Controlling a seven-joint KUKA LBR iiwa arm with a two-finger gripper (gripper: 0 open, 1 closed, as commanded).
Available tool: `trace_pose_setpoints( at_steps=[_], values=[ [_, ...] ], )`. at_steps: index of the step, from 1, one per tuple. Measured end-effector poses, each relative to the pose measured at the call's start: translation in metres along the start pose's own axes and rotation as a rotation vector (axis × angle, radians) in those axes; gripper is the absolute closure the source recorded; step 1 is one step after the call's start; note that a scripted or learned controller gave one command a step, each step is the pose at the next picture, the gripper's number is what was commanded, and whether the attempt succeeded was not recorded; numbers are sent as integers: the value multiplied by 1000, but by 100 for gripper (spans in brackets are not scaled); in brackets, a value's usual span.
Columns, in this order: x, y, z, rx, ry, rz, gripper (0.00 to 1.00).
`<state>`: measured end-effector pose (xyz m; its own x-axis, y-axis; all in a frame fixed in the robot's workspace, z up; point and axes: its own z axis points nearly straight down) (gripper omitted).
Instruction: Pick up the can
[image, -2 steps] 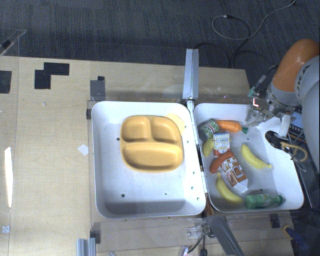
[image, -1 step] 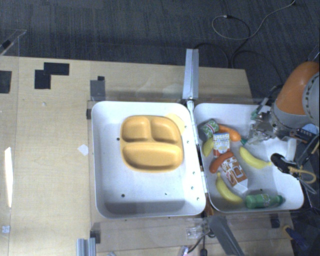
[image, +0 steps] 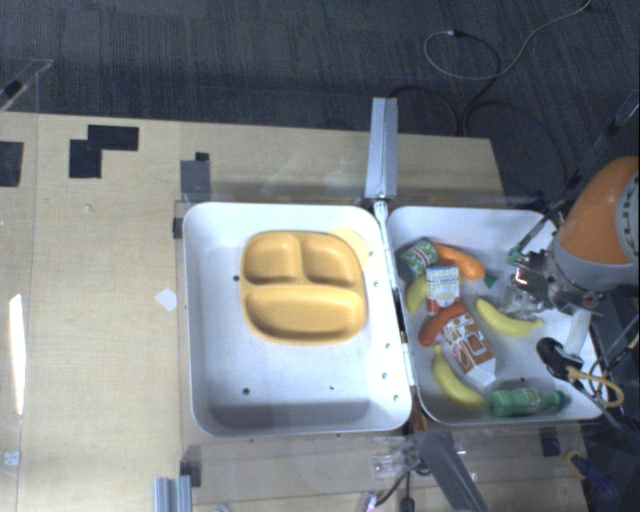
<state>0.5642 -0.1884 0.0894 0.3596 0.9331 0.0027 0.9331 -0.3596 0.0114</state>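
- Camera view: gripper (image: 522, 283) over right bin (image: 500, 217), near its right wall; jaw state: cannot tell.
- Can (image: 417, 257), green w/ label, text unreadable, lies well left of jaws, by the divider-side wall.
- Between jaws & can: carrot (image: 460, 260), carton (image: 442, 288).
- Banana (image: 506, 319) just below jaws.
- Left bin (image: 205, 330): yellow tray (image: 303, 286), open floor around it.

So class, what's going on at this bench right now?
A grey robot arm with an orange band reaches in over the right bin, its claw low among the bananas and cartons. The green can lies near that bin's far-left corner, apart from the claw. The left bin holds a yellow divided tray.
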Motion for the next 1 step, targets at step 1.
trace_pose_setpoints(
  at_steps=[1],
  values=[
    [29,58,2,2,0,-18,100]
  ],
)
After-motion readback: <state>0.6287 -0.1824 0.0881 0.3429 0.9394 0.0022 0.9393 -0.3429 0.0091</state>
